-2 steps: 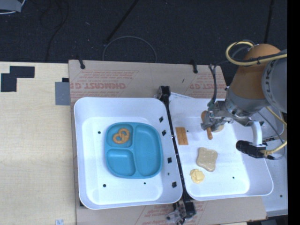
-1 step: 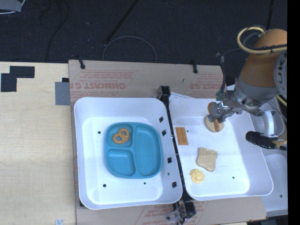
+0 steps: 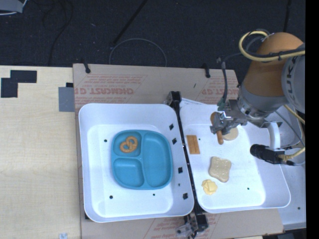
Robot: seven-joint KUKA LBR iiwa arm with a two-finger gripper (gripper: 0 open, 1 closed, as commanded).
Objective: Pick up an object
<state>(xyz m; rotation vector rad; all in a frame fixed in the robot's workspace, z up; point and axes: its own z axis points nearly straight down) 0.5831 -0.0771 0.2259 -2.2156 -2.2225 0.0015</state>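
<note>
Camera view, right bin [image 3: 279, 193]: how many pieces lie in it?

– Four: one round pale disc [image 3: 232, 134], one brown wafer [image 3: 193, 145], one pale toast slice [image 3: 220, 169] and one yellow lump [image 3: 210, 186].

– Which one is nearest the gripper [image 3: 220, 128]?

– The disc. It lies in the upper middle of the bin and the gripper overlaps its left edge. Whether they touch cannot be told.

– Open or closed?

– That cannot be told; the gripper head is seen from above and hides its own tip. Nothing is seen gripped.

– Which way do the pieces run?

– The disc is round and has no long axis. The wafer is oblong, with its long axis running up and down the view, along the divider just beside it. The toast sits slightly tilted below the disc, and the lump is just beside the toast's lower left corner.

– And further out?

– The left bin [image 3: 94, 203] holds one blue plate [image 3: 154, 158] with three compartments. One pretzel [image 3: 128, 144] lies in the upper left compartment. The two bins stand side by side on a cardboard sheet [image 3: 124, 86].
</note>
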